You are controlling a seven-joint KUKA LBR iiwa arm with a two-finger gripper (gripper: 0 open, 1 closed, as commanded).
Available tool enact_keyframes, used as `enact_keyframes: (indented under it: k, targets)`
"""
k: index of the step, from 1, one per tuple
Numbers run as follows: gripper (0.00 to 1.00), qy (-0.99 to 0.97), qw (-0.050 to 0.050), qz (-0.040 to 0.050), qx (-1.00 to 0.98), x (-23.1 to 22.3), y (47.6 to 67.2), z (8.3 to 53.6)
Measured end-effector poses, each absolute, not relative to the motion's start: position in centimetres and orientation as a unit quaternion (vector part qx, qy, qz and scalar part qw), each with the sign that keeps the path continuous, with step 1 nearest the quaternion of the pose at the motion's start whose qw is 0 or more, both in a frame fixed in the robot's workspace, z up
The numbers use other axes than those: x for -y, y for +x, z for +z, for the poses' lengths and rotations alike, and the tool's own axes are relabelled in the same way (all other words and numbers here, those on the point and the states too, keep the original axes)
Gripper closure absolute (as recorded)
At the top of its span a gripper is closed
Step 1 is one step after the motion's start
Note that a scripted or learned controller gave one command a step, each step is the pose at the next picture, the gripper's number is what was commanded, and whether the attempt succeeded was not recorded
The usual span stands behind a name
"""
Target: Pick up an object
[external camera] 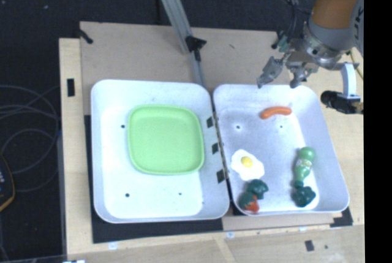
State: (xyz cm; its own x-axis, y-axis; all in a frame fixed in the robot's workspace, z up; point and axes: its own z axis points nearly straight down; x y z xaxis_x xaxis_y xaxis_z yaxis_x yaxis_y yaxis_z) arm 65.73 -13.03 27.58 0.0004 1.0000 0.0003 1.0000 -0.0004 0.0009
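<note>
My gripper (280,79) hangs above the far edge of the right bin (318,108), its two fingers spread apart with nothing between them. Just below it in that bin lies an orange sausage (275,112). Nearer the front are a fried egg (247,164), a dark green and red vegetable piece (253,193), and a light green toy (304,160) with a dark green piece (303,195) below it.
The left bin (110,133) holds a light green square plate (165,139). A grey metal pole (174,7) slants up from between the bins at the back. The wooden bench (245,47) lies behind the bins.
</note>
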Motion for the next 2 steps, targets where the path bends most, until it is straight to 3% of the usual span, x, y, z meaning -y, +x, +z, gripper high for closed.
enact_keyframes:
  k: [2]
  targets:
    - [0.00, 0.707, -0.001, -0.0012, -0.707, 13.4, 65.7, 19.1]
